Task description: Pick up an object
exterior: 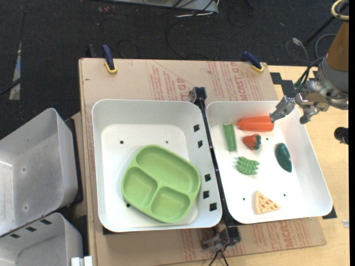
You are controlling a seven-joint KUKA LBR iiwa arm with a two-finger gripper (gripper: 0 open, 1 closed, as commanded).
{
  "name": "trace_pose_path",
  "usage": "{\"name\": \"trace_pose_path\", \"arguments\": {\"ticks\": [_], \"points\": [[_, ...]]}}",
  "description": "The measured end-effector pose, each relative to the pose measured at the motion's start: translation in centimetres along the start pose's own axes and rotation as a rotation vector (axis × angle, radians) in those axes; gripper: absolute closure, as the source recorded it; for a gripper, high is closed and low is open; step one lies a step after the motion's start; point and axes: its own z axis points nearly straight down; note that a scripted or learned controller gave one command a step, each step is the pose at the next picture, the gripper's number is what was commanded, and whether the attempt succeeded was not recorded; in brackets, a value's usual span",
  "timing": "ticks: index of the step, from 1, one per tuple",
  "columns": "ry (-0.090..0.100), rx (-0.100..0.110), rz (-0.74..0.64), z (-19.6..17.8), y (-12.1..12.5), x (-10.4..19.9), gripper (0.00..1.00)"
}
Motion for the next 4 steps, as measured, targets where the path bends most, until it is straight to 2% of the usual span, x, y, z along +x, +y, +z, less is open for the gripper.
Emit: {"name": "trace_pose_path", "arguments": {"ticks": [1,3,4], "points": [[-0.002,-0.011,-0.003,-0.6,0.2,0.0,0.0],[-0.001,-0.005,0.001,11.0,-1.4,-0.8,0.0],[0.0,-0.005,0.0,16.6,-1.9,0.2,0.0]]}}
